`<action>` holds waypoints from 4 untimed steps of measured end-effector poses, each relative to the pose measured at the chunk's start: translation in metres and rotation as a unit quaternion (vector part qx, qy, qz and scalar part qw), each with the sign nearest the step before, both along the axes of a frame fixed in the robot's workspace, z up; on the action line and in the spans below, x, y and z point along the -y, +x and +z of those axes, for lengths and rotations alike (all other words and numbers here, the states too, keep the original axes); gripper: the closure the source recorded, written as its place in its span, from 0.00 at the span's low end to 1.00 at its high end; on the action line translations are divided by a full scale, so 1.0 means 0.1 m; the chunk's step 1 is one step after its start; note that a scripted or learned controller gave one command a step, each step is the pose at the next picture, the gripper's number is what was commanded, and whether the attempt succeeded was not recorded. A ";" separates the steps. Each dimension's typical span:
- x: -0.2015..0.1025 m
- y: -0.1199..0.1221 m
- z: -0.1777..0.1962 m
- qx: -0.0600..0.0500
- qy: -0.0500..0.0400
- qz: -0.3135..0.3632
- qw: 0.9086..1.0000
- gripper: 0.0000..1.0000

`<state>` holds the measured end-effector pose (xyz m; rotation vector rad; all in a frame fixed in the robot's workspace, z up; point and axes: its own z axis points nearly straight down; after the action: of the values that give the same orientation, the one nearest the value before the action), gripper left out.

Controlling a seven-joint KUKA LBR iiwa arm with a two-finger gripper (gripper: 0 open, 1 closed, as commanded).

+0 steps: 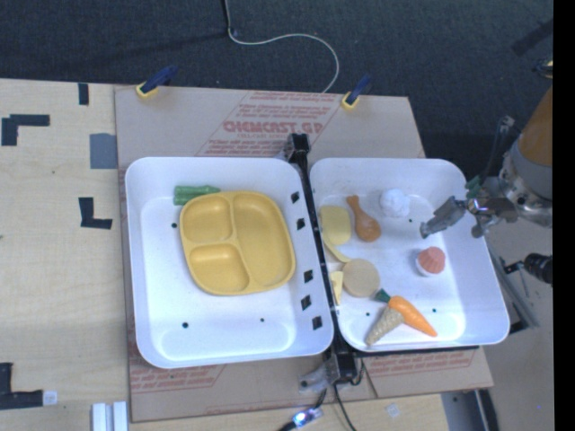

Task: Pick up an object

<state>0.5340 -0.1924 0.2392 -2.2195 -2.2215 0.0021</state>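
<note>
White plastic bins sit side by side on the counter (pixel 54 178); we see the left bin (pixel 148 268) keeping a yellow divided plate (pixel 237 241), the right bin (pixel 467 317) gathering toy food within reach. The end effector (pixel 460 218) hovers released, grasping nothing, near the pink ball (pixel 432 259), our likeliest pick.

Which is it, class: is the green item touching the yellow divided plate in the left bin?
Touching. The camera view shows the green item lying against the yellow divided plate's upper left rim, no white bin floor showing between.
</note>
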 end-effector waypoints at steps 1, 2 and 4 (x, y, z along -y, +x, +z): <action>-0.76 -0.45 -1.61 -0.002 0.001 0.001 1.000 0.00; -0.72 -0.48 1.02 0.010 -0.002 0.001 1.000 0.00; -0.27 -0.51 0.58 -0.002 -0.001 -0.003 1.000 1.00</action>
<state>0.4825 -0.1658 0.2970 -2.2240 -2.2144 0.0072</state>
